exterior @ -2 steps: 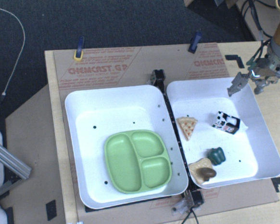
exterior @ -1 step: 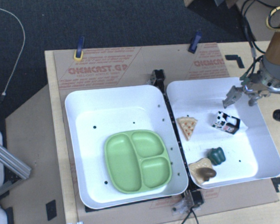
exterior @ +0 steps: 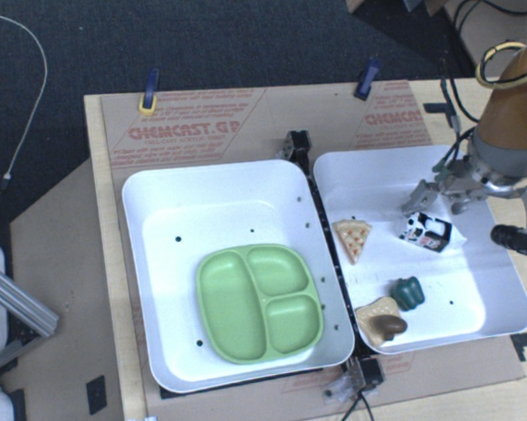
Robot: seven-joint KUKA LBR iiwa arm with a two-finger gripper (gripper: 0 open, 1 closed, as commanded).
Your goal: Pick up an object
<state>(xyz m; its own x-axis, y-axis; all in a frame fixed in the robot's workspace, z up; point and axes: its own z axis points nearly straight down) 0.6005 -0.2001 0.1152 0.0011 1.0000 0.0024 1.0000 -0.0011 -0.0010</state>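
Tan toy [exterior: 381,318] beside teal toy [exterior: 407,293].

Matt green plastic tray [exterior: 257,301] lies in a glossy, smooth white bin [exterior: 158,259].

- The left bin [exterior: 146,214] holds a green divided plate [exterior: 259,301].
- The right bin [exterior: 370,174] holds a pizza-slice toy [exterior: 352,238], a black-and-white object [exterior: 428,232], a teal object [exterior: 407,293] and a tan object [exterior: 382,320] at its near edge.
- The end effector [exterior: 446,194] hangs just above the black-and-white object.
- Two blue clamps [exterior: 149,91] grip the table's [exterior: 113,262] far edge.
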